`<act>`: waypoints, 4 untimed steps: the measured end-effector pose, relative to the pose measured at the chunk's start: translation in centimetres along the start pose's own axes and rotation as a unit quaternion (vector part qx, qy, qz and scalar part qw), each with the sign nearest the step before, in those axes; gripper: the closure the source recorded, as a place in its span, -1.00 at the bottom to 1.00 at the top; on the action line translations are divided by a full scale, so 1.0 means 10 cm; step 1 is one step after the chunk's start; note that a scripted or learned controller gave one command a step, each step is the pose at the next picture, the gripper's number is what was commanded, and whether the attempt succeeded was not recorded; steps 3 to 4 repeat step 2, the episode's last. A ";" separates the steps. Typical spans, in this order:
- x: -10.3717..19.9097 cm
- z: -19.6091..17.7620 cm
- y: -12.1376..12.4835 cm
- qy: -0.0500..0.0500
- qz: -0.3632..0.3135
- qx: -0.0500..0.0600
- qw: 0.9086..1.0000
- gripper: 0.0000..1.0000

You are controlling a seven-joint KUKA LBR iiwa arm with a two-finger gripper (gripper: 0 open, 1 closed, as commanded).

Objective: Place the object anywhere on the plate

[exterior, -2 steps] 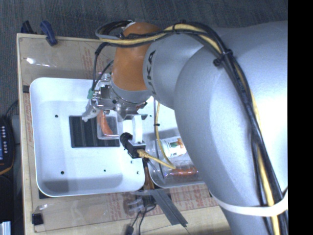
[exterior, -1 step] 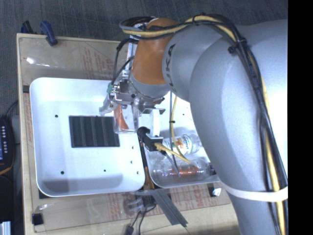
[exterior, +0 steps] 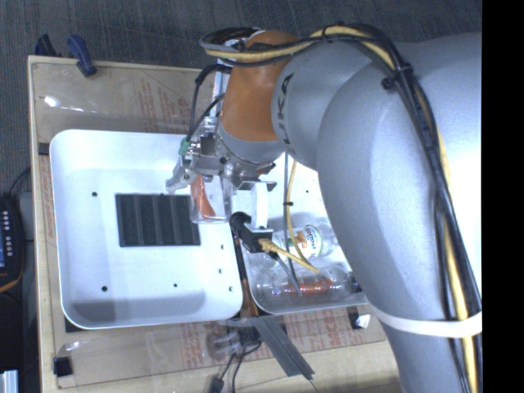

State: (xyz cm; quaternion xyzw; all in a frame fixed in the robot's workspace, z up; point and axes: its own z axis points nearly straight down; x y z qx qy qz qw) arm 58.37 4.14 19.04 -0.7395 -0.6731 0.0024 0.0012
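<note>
Over the right edge of the left bin (exterior: 82, 219), at about three o'clock from the black ridged plate (exterior: 157, 220), the gripper (exterior: 206, 193) hangs with an orange object (exterior: 201, 200) between its pale fingers (exterior: 194, 188). Its jaws are closed on that object, which shows as a narrow orange strip pointing downward; what kind of thing it is cannot be told. The object sits just beside the plate's right edge, seemingly above the bin floor rather than on the plate, though its height cannot be judged.

The plate lies flat near the middle of the left bin, a dark rectangle with long ridges running up and down in the view.

At five o'clock from the gripper, the right bin (exterior: 270, 305) holds a clear plastic bottle (exterior: 307, 241) with a red and white label, lying on its side, and a second clear item (exterior: 303, 286) with a reddish part near the bin's lower rim. A yellow cable (exterior: 288, 255) crosses above them.

The grey arm (exterior: 393, 178) with its orange band (exterior: 250, 97) covers much of the right bin, coming from three o'clock.

At eleven o'clock, two blue clamps (exterior: 80, 56) grip the bench corner.
</note>
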 end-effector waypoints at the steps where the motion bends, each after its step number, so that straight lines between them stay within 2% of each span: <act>1: 0.00 -0.09 -0.01 -0.001 -0.001 0.003 1.000 1.00; 2: 0.00 -0.09 -0.01 -0.001 -0.001 0.003 1.000 -1.00; 4: 0.00 -0.09 -0.01 -0.001 -0.001 0.003 1.000 -1.00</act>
